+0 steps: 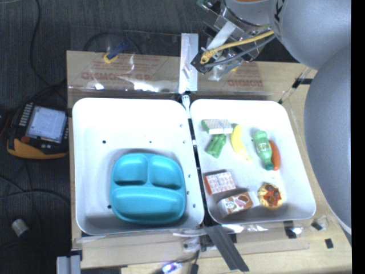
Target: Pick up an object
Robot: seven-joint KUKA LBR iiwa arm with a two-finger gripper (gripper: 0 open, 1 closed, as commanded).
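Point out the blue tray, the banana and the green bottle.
blue tray (149,201), camera view, bare floor of its large compartment.
banana (238,141), camera view, middle of its yellow body.
green bottle (262,148), camera view, middle of its body.

I lose the arm (333,67) past the top and right edges, and its grey bulk hides the surface (274,73) to the right of the right bin (293,178). The print on the red-and-white packet (219,182) and the brown packet (236,202) is too small for me to read. I cannot identify the small grey thing (19,227) at lower left, and the screen of the handheld unit (41,129) is a blur.
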